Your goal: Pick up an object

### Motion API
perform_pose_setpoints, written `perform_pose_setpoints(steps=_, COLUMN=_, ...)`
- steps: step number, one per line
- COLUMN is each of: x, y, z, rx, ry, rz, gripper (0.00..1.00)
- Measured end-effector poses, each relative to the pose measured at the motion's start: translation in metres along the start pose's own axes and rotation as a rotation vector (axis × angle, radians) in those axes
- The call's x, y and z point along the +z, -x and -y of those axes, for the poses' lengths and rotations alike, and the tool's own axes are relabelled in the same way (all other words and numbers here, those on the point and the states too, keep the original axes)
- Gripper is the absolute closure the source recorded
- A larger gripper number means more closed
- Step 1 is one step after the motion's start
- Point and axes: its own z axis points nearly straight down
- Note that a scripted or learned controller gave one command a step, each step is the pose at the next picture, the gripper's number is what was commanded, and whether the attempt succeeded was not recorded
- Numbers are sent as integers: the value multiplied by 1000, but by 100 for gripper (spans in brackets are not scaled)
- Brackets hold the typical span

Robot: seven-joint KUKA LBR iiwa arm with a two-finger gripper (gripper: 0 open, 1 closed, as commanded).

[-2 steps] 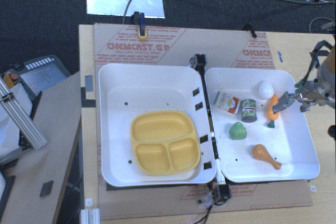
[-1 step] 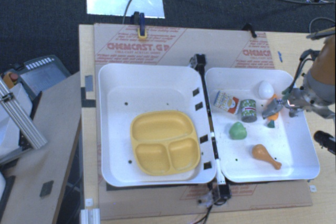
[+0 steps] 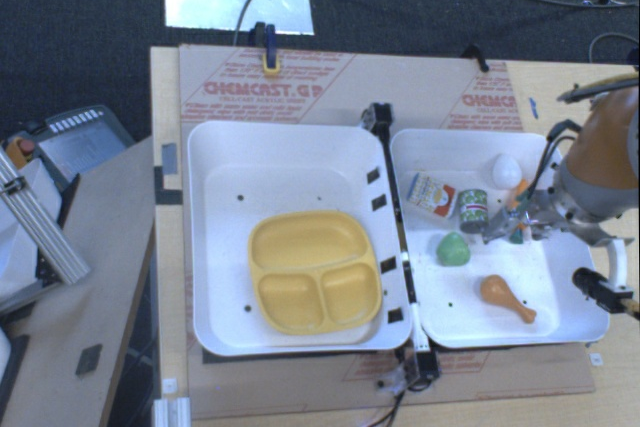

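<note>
A yellow divided plate (image 3: 313, 271) lies in the left bin (image 3: 215, 245), toward its near edge. A black-clipped divider (image 3: 392, 225) separates it from the right bin (image 3: 570, 315), which holds a small carton (image 3: 431, 194), a green-labelled can (image 3: 472, 209), a white ball (image 3: 505, 171), a green rounded object (image 3: 452, 249) and a toy drumstick (image 3: 506, 298). The can stands just beside the carton; the drumstick lies apart, nearer the front wall. Both bins sit on printed cardboard (image 3: 300, 87) over the pale worktop (image 3: 165, 95), above dark carpet (image 3: 80, 5). The arm (image 3: 605, 160) reaches in from the right, its gripper (image 3: 508, 225) low beside the can; I cannot tell how the fingers are set.
</note>
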Motion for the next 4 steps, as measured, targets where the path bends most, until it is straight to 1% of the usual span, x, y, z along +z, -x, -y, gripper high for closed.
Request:
perform_pose_setpoints(steps=1, x=13, y=0, z=-1, rx=0, ry=3, rz=1, gripper=0)
perform_pose_setpoints(steps=2, x=2, y=0, z=-2, rx=1, ry=6, rz=2, gripper=100)
perform_pose_setpoints(steps=3, x=-61, y=2, z=-10, rx=-3, ry=10, rz=4, gripper=100)
perform_pose_setpoints(steps=4, x=-122, y=-3, z=-6, rx=-4, ry=10, rz=3, gripper=100)
